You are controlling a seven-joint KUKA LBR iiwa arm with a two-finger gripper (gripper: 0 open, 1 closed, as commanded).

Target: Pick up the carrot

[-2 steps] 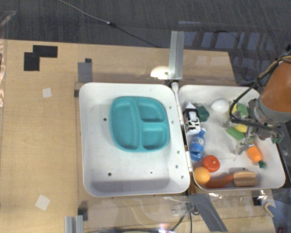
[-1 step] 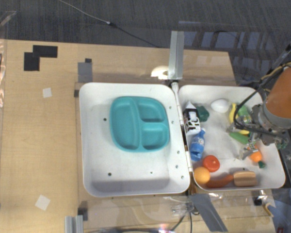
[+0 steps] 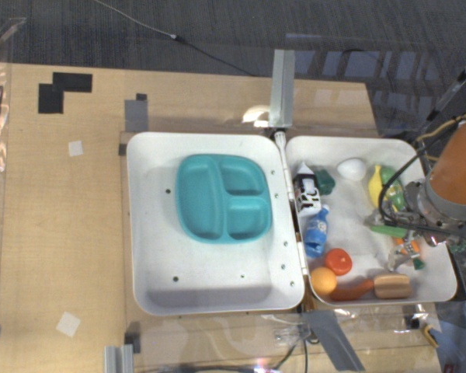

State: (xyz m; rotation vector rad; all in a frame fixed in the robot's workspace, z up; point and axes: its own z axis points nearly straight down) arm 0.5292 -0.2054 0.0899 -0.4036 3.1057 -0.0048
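A tan bench [image 3: 62, 231] is filling the view from above, carrying two shallow white bins side by side. The left bin [image 3: 151, 286] is holding a teal divided plate [image 3: 221, 196], sitting toward its far half. The right bin [image 3: 443, 287] is holding a scatter of toy food. The arm [image 3: 458, 169], its orange band showing, is reaching in from the right and hanging over the right bin's right side, with dark cables looping around it. Its gripper [image 3: 408, 243] is sitting low over the bin floor (whether it is clenched or released cannot be told from this angle). Along the bin's near edge, a brown-red sausage [image 3: 351, 289] is lying end to end with a tan bun [image 3: 392, 286]. By the left wall, a black-and-white bottle [image 3: 307, 193] is lying just above a blue packet [image 3: 316, 231]. A yellow piece [image 3: 377, 183] is resting toward the far right, near the cables. An orange ball [image 3: 322, 280] is sitting in the near left corner, touching the sausage, with a red cap-shaped piece [image 3: 339, 261] just beside it. A white egg [image 3: 351, 167] is lying near the far wall. The carrot [image 3: 410, 249], a small orange piece with green at its end, is lying right under the gripper, partly hidden by it, above the bun.
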